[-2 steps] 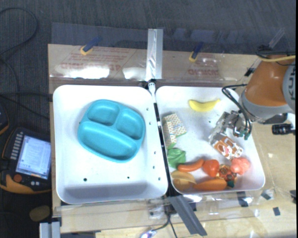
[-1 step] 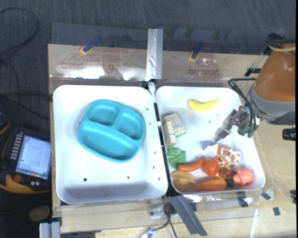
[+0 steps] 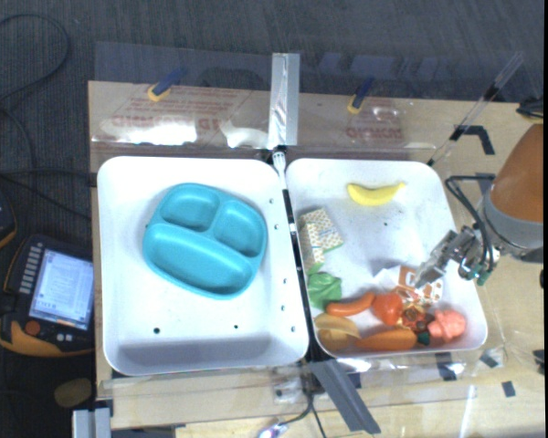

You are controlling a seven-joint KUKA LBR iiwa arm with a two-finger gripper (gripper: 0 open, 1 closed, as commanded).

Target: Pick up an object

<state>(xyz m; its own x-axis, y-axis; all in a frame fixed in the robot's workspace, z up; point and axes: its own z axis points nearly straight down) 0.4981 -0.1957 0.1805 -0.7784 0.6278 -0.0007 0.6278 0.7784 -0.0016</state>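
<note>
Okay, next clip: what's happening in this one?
A robot arm reaches in from the right over the right bin, its gripper low near a heap of toy food along the front wall. Nothing is visibly held. A yellow banana lies apart near the back, a patterned packet by the divider. The left bin holds a blue divided plate.

A dark grey ribbed carpet floor (image 3: 256, 12) surrounds a light wooden bench top (image 3: 119, 99), partly covered by a clear plastic sheet (image 3: 192, 108). Black cables (image 3: 18, 53) loop across the floor at left, near an orange-edged handheld control pendant with a lit screen (image 3: 50, 295).
</note>
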